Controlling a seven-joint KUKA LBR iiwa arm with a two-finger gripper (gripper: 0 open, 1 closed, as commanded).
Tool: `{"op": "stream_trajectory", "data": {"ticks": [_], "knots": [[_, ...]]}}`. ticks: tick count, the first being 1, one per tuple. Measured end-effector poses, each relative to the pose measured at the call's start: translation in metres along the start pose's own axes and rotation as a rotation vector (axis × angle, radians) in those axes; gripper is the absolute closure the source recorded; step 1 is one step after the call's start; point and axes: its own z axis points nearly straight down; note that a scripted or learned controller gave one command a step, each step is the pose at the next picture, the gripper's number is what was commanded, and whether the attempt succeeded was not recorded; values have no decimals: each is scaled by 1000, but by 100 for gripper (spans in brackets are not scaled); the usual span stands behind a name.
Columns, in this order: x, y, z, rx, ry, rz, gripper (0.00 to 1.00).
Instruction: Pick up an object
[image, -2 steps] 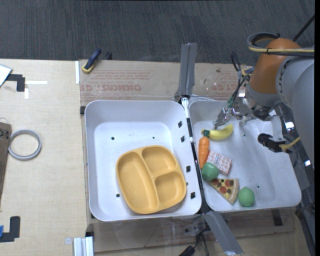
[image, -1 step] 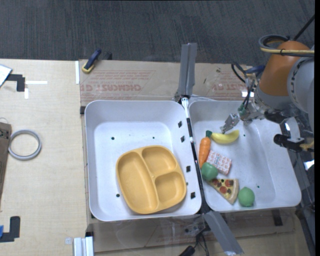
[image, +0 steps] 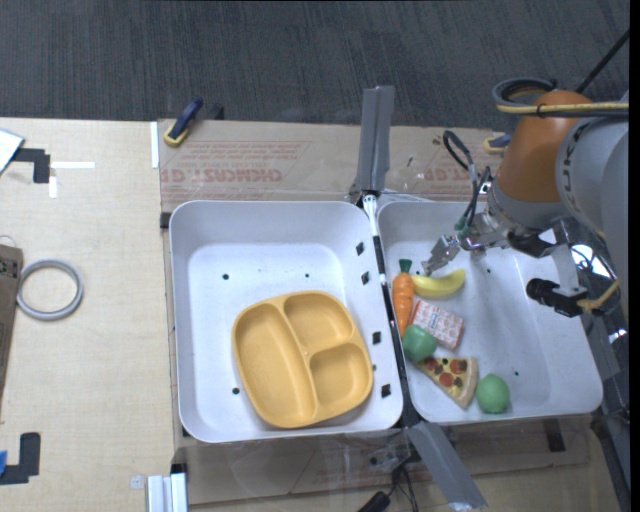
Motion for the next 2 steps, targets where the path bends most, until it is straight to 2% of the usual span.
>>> {"op": "stream_trajectory", "data": {"ticks": [1,2], "knots": [[24,2,0,0,0,-137,0],[24,-28,0,0,0,-163,0]]}}
